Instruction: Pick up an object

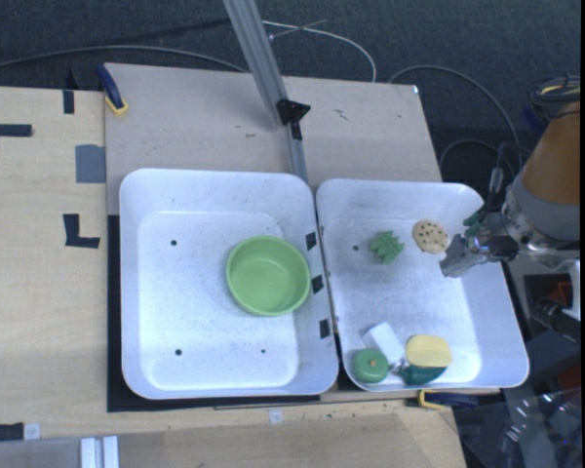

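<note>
We see the pincer (455, 259) low over the right bin (487, 305), at its right side. We cannot tell whether it is released or clenched, and nothing shows between its tips. The nearest candidate, a speckled cookie (429, 235), lies just left of the pincer; a green toy (386, 247) sits further left. We advise centring over the cookie, descending squarely, and keeping off the bin wall before gripping.

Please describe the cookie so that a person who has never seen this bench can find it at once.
Look at the right bin of the two white ones. Near its far right corner, just left of the end effector, lies the cookie. It is a round tan disc with dark specks, unlike the green leafy toy beside it.
</note>
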`<act>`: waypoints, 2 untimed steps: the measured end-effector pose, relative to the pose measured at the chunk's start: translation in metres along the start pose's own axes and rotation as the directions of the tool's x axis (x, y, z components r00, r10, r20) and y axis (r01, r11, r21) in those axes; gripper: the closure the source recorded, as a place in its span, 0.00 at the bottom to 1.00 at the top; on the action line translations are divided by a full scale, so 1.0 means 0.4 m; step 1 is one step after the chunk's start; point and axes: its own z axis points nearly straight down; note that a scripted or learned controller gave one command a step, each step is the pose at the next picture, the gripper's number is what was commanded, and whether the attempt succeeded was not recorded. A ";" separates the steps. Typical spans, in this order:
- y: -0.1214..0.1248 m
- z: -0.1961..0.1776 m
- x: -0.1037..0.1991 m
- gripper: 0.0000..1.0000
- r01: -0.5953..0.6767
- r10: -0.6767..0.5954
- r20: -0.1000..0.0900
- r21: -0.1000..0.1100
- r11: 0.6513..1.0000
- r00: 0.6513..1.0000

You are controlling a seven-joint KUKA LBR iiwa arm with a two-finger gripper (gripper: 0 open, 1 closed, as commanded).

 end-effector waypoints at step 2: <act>0.055 0.037 0.251 1.00 0.000 0.000 0.000 0.001 1.000 1.000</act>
